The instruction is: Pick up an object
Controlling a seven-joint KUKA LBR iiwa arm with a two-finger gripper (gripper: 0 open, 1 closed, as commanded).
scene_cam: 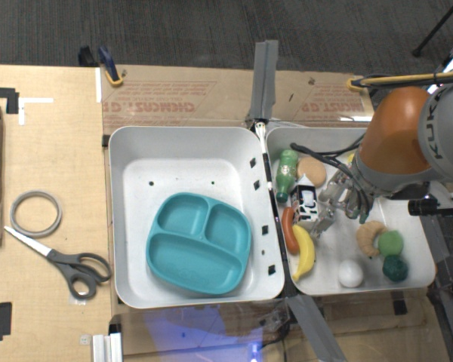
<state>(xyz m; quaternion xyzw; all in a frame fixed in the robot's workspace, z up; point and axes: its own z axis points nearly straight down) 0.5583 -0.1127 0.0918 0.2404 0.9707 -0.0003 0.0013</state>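
Note:
The right bin (415,281) holds several toy foods. A green bottle (287,169) and a beige piece (312,169) lie at its far left. A red sausage (289,229) and a yellow banana (304,253) lie along its left wall. A white ball (351,274) sits near the front. At the right are a tan piece (369,236), a green ball (391,242) and a dark green piece (395,268). My gripper (322,219) hangs over the bin's left middle, just above and right of the banana's top end. A black-and-white tag (307,203) is beside it.
The left bin (128,172) holds a teal divided plate (201,242). On the bench at the left lie scissors (66,264) and a tape roll (35,212). The arm's orange band (396,127) covers the right bin's far right corner.

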